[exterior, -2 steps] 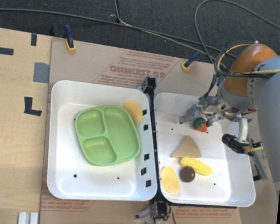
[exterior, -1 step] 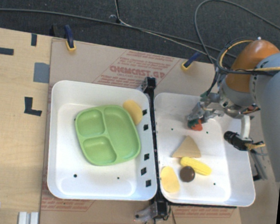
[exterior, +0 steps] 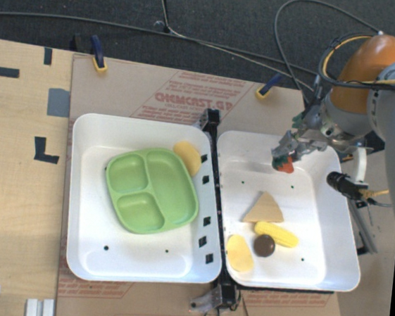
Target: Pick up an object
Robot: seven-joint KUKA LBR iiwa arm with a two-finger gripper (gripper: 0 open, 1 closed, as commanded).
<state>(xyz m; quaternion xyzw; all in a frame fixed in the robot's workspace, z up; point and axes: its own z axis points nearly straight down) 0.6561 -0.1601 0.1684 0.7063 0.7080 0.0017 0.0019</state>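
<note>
Right bin (exterior: 312, 273), gripper (exterior: 283, 162) on red object (exterior: 286, 167)

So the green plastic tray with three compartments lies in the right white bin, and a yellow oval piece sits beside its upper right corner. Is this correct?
Not quite. The camera view shows the green plastic tray with three compartments in the left white bin, not the right one. The rest holds: the yellow oval piece sits beside the tray's upper right corner.
</note>
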